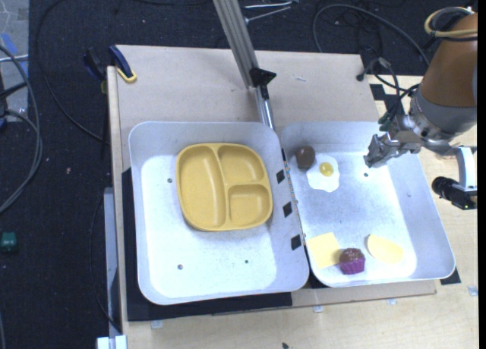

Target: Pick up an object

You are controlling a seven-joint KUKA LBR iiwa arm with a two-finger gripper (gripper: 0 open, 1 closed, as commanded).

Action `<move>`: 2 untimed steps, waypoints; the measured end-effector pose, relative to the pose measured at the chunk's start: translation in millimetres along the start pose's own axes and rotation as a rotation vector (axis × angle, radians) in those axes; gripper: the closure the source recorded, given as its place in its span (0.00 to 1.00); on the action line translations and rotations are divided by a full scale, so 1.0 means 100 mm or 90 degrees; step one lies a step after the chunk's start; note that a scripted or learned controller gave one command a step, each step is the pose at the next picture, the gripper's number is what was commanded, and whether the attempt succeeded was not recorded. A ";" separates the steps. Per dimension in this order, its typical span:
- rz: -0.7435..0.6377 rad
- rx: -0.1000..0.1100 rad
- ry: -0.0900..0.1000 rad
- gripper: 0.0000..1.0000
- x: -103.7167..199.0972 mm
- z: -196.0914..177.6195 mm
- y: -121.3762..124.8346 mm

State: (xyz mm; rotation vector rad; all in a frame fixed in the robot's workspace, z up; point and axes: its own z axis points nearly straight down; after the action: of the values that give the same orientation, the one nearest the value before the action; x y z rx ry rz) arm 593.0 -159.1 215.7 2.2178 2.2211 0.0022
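On left, shallow white bin [152, 264] holds yellow plastic three-compartment tray [225, 186]. Right of it, second shallow white bin [414, 211] holds small brown rounded object [305, 157] at far left, toy fried egg [324, 174] just beside it; near edge has flat yellow square slice [323, 249] touching purple cupcake-like toy [351, 261], then pale yellow oval piece [385, 249]. Dark two-finger gripper [377, 154] hangs over right bin's far side, nothing seen between fingers; whether fingers apart or together, cannot tell.

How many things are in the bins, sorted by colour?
Yellow: 3, the divided plate, cheese square and oval slice
White with yellow: 1, the fried egg
Brown: 1, the ball
Purple: 1, the cupcake
Total: 6
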 end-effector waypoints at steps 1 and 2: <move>-0.003 0.002 0.002 1.00 0.45 -0.02 -0.08; -0.004 0.002 0.001 1.00 0.96 -0.15 -0.25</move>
State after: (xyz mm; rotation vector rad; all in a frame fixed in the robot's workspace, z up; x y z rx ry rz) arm 568.3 -63.3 230.8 2.2146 2.2302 0.0004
